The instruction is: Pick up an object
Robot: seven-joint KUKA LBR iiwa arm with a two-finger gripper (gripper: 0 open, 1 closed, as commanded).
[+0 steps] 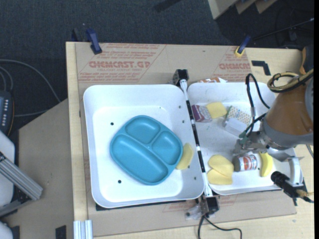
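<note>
The right bin (227, 89) holds several small things. A small can (247, 163) with a red and white label lies on its side near the front. Two yellow lumps (221, 169) sit just left of it, and a yellow piece (265, 165) lies to its right. Farther back are a purple packet (201, 113), a yellow lump (216, 109) and a clear bag (237, 117) with a patterned item inside. My gripper (244, 145) reaches down into this bin, right above the can. The wrist hides its tips.
The left bin (99, 103) holds a blue divided plate (145, 149), with a yellow banana-like piece (186, 156) at its right rim. The arm's orange band (294, 114) and loose cables (279, 81) hang over the right bin's far side.
</note>
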